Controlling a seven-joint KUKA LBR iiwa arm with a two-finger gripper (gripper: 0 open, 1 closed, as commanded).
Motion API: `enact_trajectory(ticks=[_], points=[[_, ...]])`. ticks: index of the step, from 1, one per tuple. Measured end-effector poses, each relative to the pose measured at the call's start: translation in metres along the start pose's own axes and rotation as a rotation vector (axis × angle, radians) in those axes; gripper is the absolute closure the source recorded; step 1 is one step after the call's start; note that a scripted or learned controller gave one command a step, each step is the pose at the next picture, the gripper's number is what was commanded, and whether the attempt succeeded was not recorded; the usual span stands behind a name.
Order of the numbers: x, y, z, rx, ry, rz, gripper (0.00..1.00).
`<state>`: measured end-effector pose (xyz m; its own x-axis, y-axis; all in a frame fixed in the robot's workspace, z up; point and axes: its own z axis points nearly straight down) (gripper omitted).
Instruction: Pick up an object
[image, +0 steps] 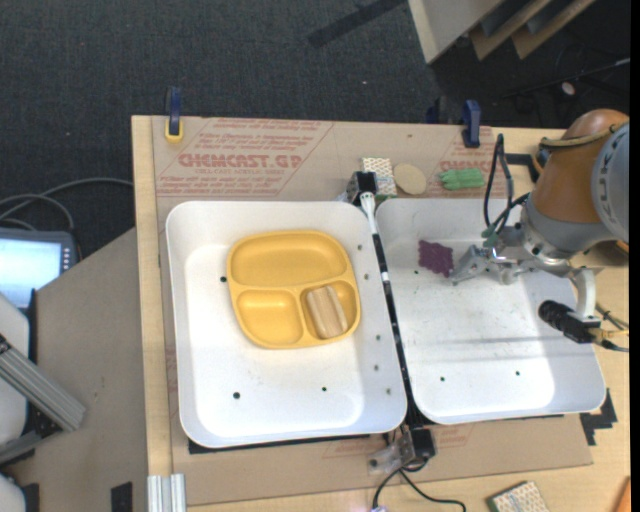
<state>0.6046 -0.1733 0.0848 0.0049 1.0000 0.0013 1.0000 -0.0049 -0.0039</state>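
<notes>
A small dark purple object (435, 256) lies in the right white bin (500, 385), near its back left part. My gripper (466, 264) is low in this bin, just to the right of the purple object and close to it; I cannot tell if they touch. The grey arm with its orange band (580, 180) reaches in from the right. In the left white bin (280, 410) sits a yellow divided plate (290, 260), with a tan block (324, 310) in its front right compartment.
Behind the bins, on the cardboard bench top, lie a green piece (461, 180), a round tan disc (409, 179) and a small checkered tag (376, 166). Blue clamps (174, 101) (471, 111) hold the back edge. A black cable part (565, 321) hangs over the right bin.
</notes>
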Motion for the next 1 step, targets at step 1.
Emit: enact_trajectory(ticks=[1], points=[[0.0766,0.0650,-0.0018,-0.011,-0.002,-0.011,0.00]])
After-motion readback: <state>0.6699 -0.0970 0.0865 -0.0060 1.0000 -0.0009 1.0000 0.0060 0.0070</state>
